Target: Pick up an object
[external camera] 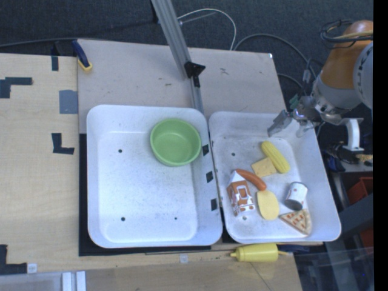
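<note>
The right bin (pixel 321 180) holds several small items: a yellow corn cob (pixel 275 155), a yellow cheese wedge (pixel 263 168), an orange sausage (pixel 250 179), a small orange-and-white carton (pixel 240 199), a yellow oval piece (pixel 267 205), a silver can (pixel 296 194) and a pizza slice (pixel 296 220). My gripper (pixel 290 126) hovers over the far right corner of this bin, above and just behind the corn cob. Its two fingers stand apart, open, with nothing between them.
A green bowl (pixel 176 141) sits at the far side of the left bin (pixel 109 180). A yellow mustard bottle (pixel 257 253) lies on the bench in front of the right bin. A slanted metal pole (pixel 176 35) rises behind the bins, with cables beyond.
</note>
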`<state>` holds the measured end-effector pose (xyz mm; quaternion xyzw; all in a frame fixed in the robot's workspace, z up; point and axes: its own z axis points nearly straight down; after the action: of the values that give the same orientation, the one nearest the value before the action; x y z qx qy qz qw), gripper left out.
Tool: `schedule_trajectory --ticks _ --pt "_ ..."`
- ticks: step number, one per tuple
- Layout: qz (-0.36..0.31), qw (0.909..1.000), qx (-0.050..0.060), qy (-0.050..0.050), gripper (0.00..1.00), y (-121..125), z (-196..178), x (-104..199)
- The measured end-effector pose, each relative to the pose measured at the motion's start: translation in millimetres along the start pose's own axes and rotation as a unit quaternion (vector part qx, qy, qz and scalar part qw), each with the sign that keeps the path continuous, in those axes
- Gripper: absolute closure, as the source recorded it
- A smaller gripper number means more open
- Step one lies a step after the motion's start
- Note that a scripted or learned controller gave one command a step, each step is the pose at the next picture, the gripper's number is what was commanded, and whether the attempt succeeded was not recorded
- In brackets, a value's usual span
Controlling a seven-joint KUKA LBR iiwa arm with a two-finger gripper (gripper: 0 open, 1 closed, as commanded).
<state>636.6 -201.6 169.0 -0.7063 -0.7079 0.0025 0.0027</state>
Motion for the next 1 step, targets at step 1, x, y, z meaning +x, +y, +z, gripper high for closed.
schedule_trajectory --ticks 1 --pt "0.0 1.0 -0.001 0.0 0.0 5.2 56.0 -7.1"
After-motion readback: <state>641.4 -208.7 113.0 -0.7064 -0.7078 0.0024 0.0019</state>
